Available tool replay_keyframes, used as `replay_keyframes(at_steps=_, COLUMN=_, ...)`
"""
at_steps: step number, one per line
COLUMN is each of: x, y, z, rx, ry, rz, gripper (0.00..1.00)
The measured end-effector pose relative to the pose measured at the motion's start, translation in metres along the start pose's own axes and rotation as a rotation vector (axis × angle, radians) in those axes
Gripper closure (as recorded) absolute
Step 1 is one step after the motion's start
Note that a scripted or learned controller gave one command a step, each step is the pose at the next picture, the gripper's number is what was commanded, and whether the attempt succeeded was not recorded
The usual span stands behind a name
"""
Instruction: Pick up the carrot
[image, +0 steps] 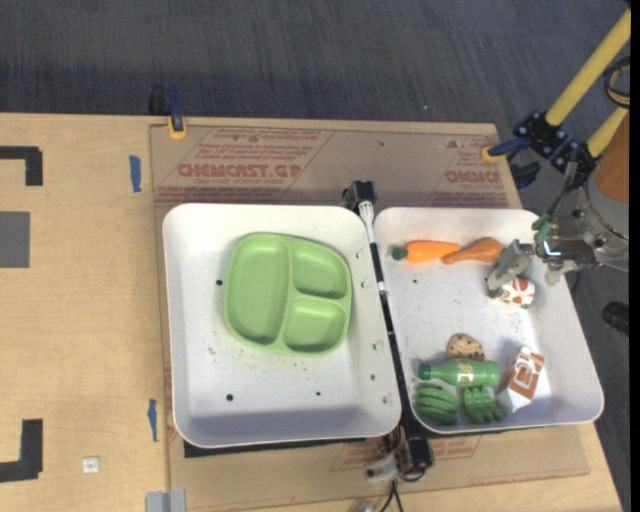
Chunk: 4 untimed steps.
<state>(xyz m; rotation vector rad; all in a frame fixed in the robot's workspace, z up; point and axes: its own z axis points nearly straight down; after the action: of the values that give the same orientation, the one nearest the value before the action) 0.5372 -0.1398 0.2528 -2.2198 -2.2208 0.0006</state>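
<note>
While carrot is lying ungrasped in right bin, gripper is hovering nearby; opening indiscernible, pick pending.

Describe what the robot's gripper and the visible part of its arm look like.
The grey metal two-finger gripper has a small teal-green spot on its body. Behind it, at the frame's right edge, the arm's wrist appears pale grey with an orange band above.

Two bins, one carrot
</note>
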Motion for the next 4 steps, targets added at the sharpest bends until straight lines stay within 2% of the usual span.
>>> replay_keyframes(at_steps=1, x=-0.013, y=0.080, z=0.075, rx=-0.003, ry=-0.001, rz=0.118, gripper=0.00)
replay_keyframes(at_steps=2, x=-0.030, y=0.114, z=0.152, rx=-0.003, ry=-0.001, rz=0.244, gripper=0.00)
replay_keyframes(at_steps=3, x=0.019, y=0.072, z=0.163, rx=-0.013, ry=-0.003, rz=0.143, gripper=0.00)
replay_keyframes(at_steps=4, x=0.036, y=0.002, z=0.162, rx=-0.016, ry=-0.001, rz=0.264, gripper=0.00)
